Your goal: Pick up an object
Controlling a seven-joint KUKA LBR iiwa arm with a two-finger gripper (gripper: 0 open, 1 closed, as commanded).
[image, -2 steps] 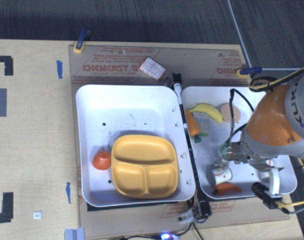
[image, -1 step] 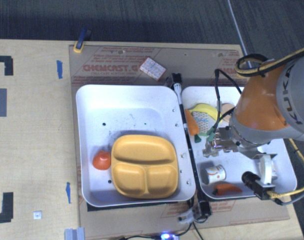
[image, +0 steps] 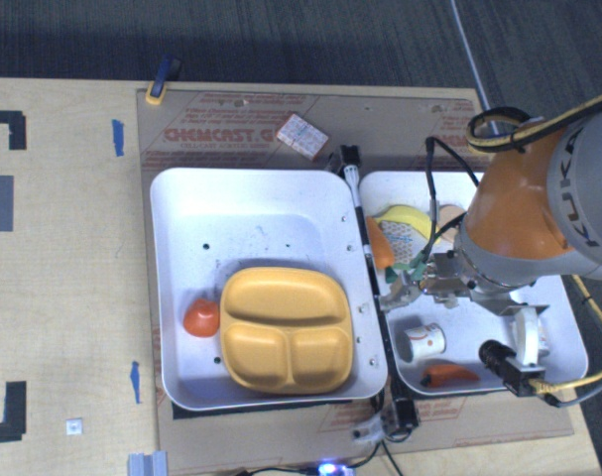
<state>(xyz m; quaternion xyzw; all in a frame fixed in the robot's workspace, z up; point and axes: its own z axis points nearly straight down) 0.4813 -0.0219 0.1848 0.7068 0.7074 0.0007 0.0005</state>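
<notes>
Pale tabletop (image: pixel 62 296) on dark carpet (image: pixel 281 18). Reaching over right bin (image: pixel 568 350). End effector (image: pixel 420 284) grip state perhaps hidden; cannot tell.

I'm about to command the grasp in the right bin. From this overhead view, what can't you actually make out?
- Gripper: camera view; the orange wrist covers most of it, so finger state is unreadable.
- Yellow object in the right bin: partly under the arm and cables; full shape hidden.
- Orange item near the bin's front wall: too small to identify.
- Right bin's middle floor: hidden by the arm.
</notes>
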